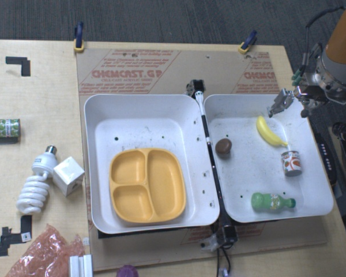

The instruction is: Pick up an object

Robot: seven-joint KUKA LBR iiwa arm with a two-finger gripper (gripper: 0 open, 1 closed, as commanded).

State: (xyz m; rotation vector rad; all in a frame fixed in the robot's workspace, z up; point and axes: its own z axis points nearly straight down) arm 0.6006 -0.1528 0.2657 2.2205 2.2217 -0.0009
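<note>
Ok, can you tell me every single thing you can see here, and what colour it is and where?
bins: 2, white, side by side on the bench
tray: 1, yellow, in the left bin
banana: 1, yellow, right bin, far end
ball: 1, brown, right bin, left side
can: 1, white and orange, right bin
bottle: 1, green, right bin, near end
bulb: 1, white, bench, left
cube: 1, white, beside the bulb
green can: 1, green, far left
clamps: 2, blue and yellow, board's far edge
gripper: 1, grey, above the right bin's far right corner
</note>
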